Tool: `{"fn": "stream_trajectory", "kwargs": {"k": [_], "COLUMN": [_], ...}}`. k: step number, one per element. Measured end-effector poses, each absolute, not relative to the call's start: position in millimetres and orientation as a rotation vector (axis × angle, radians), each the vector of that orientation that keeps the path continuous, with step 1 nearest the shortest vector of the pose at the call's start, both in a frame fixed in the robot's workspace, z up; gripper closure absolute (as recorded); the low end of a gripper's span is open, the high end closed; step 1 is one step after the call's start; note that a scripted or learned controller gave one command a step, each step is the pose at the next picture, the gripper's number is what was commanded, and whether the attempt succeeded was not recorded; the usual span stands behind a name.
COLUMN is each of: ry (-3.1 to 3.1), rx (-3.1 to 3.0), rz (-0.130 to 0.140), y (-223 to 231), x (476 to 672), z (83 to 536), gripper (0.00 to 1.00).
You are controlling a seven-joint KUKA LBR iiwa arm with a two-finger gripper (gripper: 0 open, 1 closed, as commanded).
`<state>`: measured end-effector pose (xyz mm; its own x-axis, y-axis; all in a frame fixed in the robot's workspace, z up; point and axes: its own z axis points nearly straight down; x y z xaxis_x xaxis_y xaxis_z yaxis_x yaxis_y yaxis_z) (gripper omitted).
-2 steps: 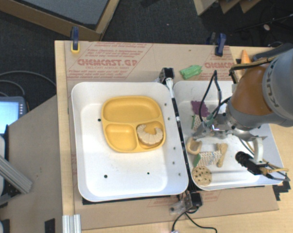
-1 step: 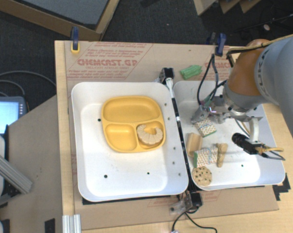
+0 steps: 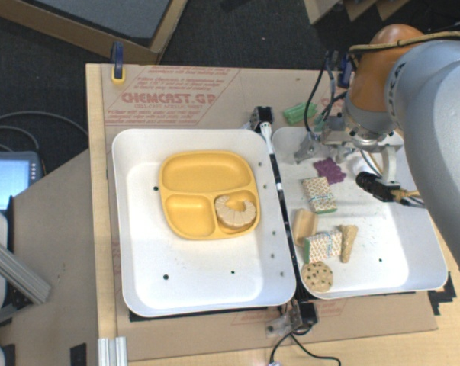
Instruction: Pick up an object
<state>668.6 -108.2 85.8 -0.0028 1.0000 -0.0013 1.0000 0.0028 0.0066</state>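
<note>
Nearest, the cookie (image 3: 317,276) and the wrapped snack (image 3: 323,245) lie touching in the right bin (image 3: 382,269); a grasp may drag both. Farther, the hand (image 3: 329,145) hovers over the purple piece (image 3: 329,171); finger state cannot be determined. Bin wall crowding risks collision.

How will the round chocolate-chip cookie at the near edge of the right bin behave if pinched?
The round tan chocolate-chip cookie lies flat, so it probably won't roll and may be hard to get under. It looks thin, likely light. If real it could crumble; it may be a stiff toy. The wrapped snack bar sits close, so crowding seems likely.
</note>
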Motion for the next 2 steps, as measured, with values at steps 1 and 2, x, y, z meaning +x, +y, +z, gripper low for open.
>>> {"fn": "stream_trajectory", "kwargs": {"k": [1, 2], "ry": [2.215, 2.224], "rx": [2.219, 2.222], "rz": [0.002, -0.001], "y": [-135.3, -115.0], "x": [666.9, 666.4], "z": [96.0, 84.4], "gripper": [0.00, 0.00]}}
